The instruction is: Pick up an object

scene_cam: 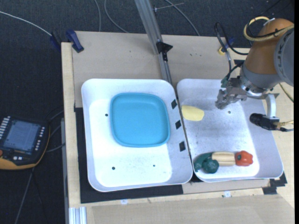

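Note:
The right bin (pixel 212 132) holds a pale yellow lump (pixel 192 113) near its left wall. Along its front edge lie a dark green object (pixel 206 164), a tan stick-like piece (pixel 224 158) and a red tomato-like object (pixel 243 158), side by side. My gripper (pixel 225 99) hangs over the far part of the right bin, to the right of the yellow lump and apart from it. Nothing shows between its fingers. The grey arm with its orange band (pixel 262 45) comes in from the upper right.
The left bin (pixel 96 134) carries a blue square plate (pixel 139 119). A metal pole (pixel 149 17) slants down to the gap between the bins. Cables lie on the dark floor behind the bench, and a pendant (pixel 21 141) sits at far left.

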`<state>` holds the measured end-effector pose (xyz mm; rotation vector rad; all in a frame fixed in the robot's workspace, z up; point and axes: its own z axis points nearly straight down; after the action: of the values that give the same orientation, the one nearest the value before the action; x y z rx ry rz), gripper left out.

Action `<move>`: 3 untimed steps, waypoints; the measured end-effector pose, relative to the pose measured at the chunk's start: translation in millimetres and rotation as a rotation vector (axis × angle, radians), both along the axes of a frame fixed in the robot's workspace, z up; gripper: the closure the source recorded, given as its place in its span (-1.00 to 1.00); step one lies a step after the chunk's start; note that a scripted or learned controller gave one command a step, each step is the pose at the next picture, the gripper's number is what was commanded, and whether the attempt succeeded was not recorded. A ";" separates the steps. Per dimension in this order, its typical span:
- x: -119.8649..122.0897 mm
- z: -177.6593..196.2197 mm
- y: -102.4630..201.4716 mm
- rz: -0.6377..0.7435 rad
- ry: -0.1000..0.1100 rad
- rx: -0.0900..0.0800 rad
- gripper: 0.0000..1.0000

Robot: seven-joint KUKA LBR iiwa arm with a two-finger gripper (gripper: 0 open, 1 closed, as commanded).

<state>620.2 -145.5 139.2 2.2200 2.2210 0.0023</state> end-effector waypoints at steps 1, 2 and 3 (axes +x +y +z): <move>7.3 61.3 -1.8 0.000 -0.004 -0.001 1.00; 8.3 114.5 -1.8 0.000 -0.004 -0.001 1.00; 8.2 105.1 46.9 0.004 0.001 0.001 1.00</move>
<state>628.4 -98.6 244.3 2.2172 2.2261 0.0020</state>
